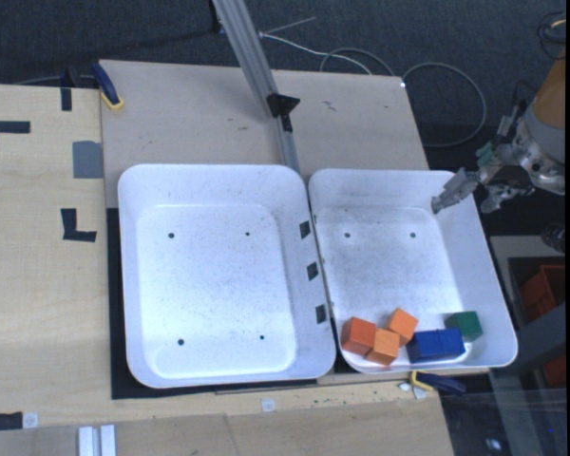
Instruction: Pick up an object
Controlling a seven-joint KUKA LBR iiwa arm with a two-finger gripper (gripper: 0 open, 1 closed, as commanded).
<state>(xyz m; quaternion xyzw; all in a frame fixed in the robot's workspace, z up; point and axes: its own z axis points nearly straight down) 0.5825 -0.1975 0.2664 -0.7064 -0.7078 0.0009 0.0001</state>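
Note:
Several small blocks lie bunched at the near end of the right bin (380, 255): three orange ones (360, 333), (403, 323), (385, 347), a larger blue block (435, 346) and a green block (466, 325). My gripper (471, 196) hangs over the far right rim of that bin, well away from the blocks. It is open, its two fingers spread with nothing between them. The orange-banded wrist enters from the right edge.
The left bin (209, 274) lies beside the right one, and clips join their shared walls. A slanted metal pole (252, 50) rises behind the bins. Loose cables (427, 69) run over the dark floor at the back.

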